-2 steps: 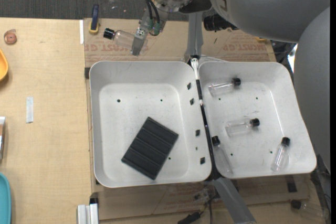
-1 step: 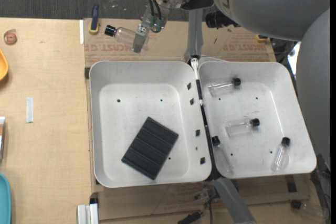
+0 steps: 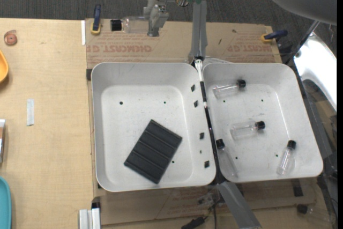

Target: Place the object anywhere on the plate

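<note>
Plate [image 3: 154, 151] sits in left bin [image 3: 107, 115], below-left of gripper [image 3: 155, 21]; gripper clamps vial [image 3: 126, 24], vial axis horizontal, sticking out left.

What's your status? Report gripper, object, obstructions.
Gripper beyond left bin, jaws shut on clear vial. Black plate lies in left bin. Three more vials in right bin, nothing blocking.
</note>
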Tool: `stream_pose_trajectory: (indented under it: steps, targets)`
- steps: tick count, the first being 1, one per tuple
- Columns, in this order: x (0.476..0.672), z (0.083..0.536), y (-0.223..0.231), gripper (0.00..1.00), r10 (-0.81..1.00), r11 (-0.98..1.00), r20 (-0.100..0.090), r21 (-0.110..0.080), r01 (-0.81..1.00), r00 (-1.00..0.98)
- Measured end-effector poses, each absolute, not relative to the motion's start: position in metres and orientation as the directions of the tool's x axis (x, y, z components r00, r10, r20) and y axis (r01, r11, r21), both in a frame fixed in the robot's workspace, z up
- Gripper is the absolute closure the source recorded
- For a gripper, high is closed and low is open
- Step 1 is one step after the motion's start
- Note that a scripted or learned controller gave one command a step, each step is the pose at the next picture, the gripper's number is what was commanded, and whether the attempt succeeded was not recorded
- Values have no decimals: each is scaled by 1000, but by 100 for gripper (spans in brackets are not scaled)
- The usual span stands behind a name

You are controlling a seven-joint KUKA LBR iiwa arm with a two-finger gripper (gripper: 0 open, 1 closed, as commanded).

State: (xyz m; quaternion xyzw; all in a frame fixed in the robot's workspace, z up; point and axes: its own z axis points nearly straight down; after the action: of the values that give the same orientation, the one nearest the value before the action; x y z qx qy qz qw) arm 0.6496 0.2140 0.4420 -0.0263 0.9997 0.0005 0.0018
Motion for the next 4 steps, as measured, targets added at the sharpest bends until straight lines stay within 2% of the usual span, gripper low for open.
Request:
stream_pose_trajectory:
  steps: [2,3,4]
  targets:
    - [653,460,211,100,-44,999,-10,3,-44,-999]
    - [660,441,138,100,-521,854,-2,1,-521,-854]
    - [660,441,217,100,26,1000,-2,1,26,-1000]
